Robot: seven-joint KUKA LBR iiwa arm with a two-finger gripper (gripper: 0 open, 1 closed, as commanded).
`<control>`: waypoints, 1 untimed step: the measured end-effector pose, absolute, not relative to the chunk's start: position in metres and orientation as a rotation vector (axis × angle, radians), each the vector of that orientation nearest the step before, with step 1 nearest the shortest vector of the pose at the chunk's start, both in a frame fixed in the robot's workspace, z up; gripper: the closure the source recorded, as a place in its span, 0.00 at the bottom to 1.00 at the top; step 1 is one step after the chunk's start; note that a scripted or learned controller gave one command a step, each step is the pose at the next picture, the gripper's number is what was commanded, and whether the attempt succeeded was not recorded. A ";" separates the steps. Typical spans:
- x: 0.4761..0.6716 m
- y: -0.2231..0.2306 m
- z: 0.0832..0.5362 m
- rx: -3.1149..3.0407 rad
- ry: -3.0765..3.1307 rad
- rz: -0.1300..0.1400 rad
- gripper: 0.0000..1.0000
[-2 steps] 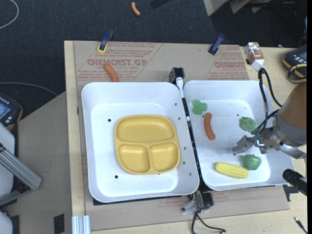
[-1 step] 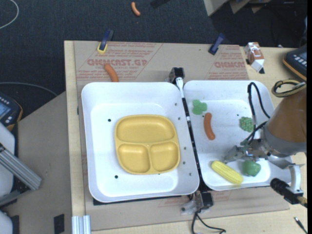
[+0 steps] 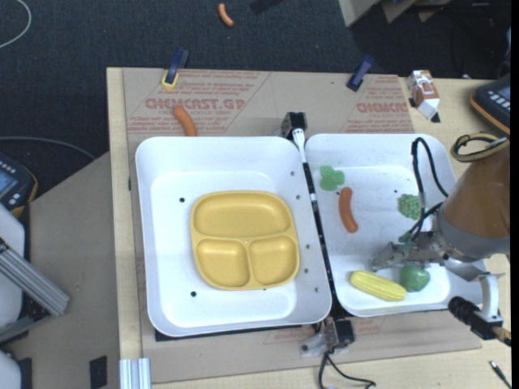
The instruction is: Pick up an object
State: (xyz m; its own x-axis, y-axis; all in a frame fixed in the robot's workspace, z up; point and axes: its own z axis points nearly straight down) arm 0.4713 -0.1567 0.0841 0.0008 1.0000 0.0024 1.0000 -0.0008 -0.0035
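My gripper [image 3: 403,255] is low in the right bin [image 3: 381,156], at its front right part, with the grey and orange arm [image 3: 478,205] reaching in from the right. A round green fruit [image 3: 415,279] lies just in front of the gripper, touching or nearly touching it. Left of the fruit, by the bin's front wall, lies a yellow corn cob [image 3: 377,285]. A green broccoli piece [image 3: 409,206] sits just behind the gripper. Further left is an orange-red sausage [image 3: 348,209], and a light green leafy piece [image 3: 331,178] lies near the back left.
The left bin [image 3: 162,217] holds a yellow three-compartment plate [image 3: 243,240]. Another sausage [image 3: 186,121] lies on the cardboard behind the left bin. A black cable [image 3: 422,164] loops over the right bin near the arm. Clamps sit at the bins' shared edge.
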 end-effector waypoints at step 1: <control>0.472 -0.157 0.095 -2.222 -2.219 -0.001 1.00</control>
